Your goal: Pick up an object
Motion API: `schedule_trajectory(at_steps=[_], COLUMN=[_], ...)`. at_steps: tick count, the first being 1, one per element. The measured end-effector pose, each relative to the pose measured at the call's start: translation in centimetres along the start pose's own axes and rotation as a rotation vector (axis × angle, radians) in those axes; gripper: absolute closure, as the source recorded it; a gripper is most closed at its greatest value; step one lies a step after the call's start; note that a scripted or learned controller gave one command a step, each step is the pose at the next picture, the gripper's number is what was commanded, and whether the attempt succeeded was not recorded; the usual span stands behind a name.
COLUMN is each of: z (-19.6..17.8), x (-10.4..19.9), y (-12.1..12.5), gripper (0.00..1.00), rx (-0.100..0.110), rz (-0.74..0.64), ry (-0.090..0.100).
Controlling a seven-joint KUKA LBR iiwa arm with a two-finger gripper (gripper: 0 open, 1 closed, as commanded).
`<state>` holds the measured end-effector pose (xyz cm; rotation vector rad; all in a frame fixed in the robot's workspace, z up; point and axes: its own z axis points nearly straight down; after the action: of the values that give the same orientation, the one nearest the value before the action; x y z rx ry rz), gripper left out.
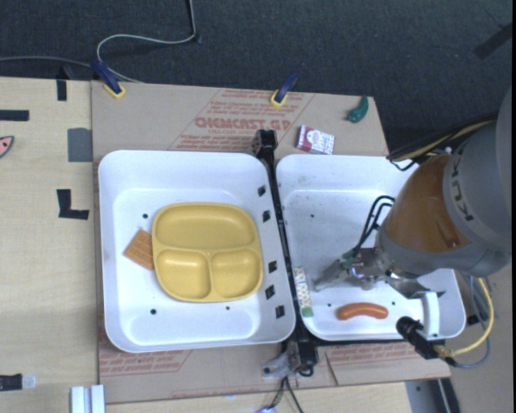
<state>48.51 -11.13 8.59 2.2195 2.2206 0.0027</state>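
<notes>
Gripper: the gripper [337,271] sits low inside the right bin [327,172], its metal fingers pointing toward the bin divider; whether it is released or clenched cannot be told here, and nothing is seen between its parts.
Arm: the grey arm with its orange band [426,209] leans over the bin's right side, a posture that suits a downward reach to the bin floor.
Task object: one orange sausage-shaped toy [362,311] lies flat on the bin floor just below the gripper, near but apart from it; it is judged the likely target, being the nearest loose item.
Left bin: the left bin [120,172], beyond the divider from the gripper, carries one yellow divided plate [208,251] lying face up.
Under the plate: one tan, cracker-like piece [139,249] shows at the plate's far edge, partly tucked beneath it.
Tabletop: one small card packet [314,139] rests above the bins on the brown board.
Counts: bins, two; plate, one; sausage toy, one; cracker piece, one.
</notes>
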Motion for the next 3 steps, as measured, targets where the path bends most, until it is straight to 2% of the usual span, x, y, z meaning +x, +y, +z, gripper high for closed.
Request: schedule_trajectory(at_steps=[1, 2, 3], z=[-1.0, -1.0, 0.0], x=[-0.1, -0.1, 1.5], y=[0.1, 0.0, 0.0], gripper=[1.00, 0.00, 0.00], rx=[-0.002, -0.002, -0.002], rz=[0.002, 0.001, 0.003], ry=[-0.002, -0.002, -0.005])
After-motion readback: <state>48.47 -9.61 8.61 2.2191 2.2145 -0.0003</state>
